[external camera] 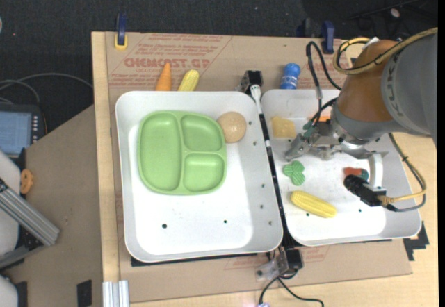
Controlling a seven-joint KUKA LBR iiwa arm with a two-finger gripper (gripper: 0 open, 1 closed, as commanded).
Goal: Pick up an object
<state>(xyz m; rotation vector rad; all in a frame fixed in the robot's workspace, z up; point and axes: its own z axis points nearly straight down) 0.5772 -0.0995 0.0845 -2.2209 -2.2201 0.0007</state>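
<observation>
The arm's hand (300, 148) hangs low in the right bin (375, 229), near the divider (268, 160) where the two bins meet, with its metal fingers pointing toward that divider; from this slanted view I cannot tell whether they are spread or closed, and nothing shows between them. Taking the divider as landmark, three candidates lie just to its right: a pale tan block (282, 126) toward the far end, a small green leafy piece (295, 173) about midway, and a yellow corn cob (313, 204) toward the near end. The green piece sits closest under the hand, so it looks like the likeliest target. To do the grasp well, the hand should centre over that piece, come straight down until the tips nearly brush the bin floor, and close across its narrow width, since it is flat and could slip out. Keep clear of the divider wall so a finger does not catch on it. Left of the divider, a green sectioned plate (182, 153) and a tan ball (232, 126) rest in the other bin (195, 236).
</observation>
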